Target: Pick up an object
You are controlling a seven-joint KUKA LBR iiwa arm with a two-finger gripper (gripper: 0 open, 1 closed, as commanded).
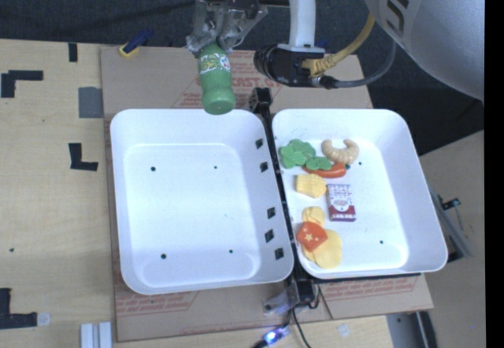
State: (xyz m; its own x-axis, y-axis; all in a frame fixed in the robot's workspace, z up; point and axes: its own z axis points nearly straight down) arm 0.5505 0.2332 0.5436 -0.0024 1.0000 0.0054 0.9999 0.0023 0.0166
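The hand (pixel 211 38) appears closed on the neck of the green bottle (pixel 215 83), which hangs tilted just beyond the far rim of the left bin (pixel 126 127), presumably lifted clear so it can be carried.

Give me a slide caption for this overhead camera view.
Gripper holds a green bottle above the left bin's far edge.
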